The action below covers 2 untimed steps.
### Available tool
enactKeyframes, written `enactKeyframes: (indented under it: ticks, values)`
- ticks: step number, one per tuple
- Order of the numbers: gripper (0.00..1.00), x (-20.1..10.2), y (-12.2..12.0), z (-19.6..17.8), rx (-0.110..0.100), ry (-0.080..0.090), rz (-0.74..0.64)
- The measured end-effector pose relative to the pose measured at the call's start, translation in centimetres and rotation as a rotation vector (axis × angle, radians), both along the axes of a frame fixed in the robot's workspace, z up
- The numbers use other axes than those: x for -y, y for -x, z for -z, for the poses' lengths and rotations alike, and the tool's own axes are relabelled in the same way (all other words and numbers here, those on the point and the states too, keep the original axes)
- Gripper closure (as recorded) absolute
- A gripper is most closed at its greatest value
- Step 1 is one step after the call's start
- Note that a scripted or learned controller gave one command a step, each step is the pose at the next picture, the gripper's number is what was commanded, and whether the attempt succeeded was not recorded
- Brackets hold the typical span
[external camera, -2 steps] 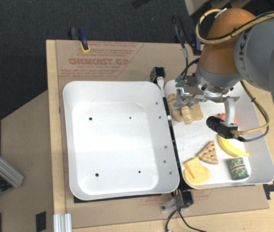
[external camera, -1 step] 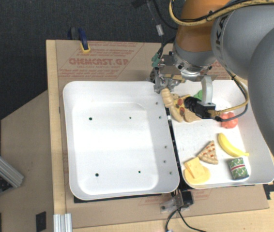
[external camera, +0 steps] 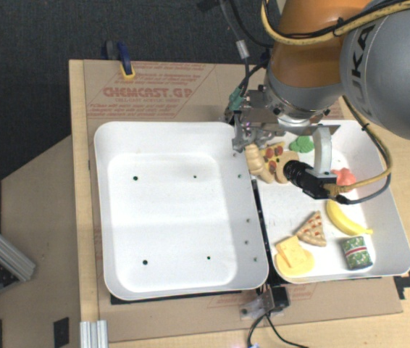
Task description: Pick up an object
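Right bin point(external camera: 397, 256): cheese point(external camera: 293, 257), can point(external camera: 356, 253), pizza slice point(external camera: 311, 230), banana point(external camera: 345, 218).

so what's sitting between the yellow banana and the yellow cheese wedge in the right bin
A triangular pizza slice toy lies between the yellow banana and the yellow cheese wedge, in the camera view.

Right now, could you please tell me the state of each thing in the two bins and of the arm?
left bin: flat on the bench, beside the right bin.
right bin: holds the toy foods.
banana: lying flat.
pizza slice: lying flat.
yellow cheese piece: lying flat by the near rim.
green can: on its side.
green toy: partly hidden by the arm.
gripper: low over the right bin's far left corner.
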<state>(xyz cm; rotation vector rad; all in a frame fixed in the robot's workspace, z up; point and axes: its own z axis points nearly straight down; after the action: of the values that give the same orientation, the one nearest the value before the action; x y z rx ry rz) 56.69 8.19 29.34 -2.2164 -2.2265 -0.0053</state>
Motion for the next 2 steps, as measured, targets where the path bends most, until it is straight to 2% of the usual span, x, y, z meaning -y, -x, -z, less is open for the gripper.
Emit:
enactKeyframes:
  ticks: [1,2]
  values:
    - [1.00,-3.8,9.2,0.9,-0.013,0.001,-0.001]
    - [1.00,-2.7,8.8,3.8,-0.010,0.004,0.007]
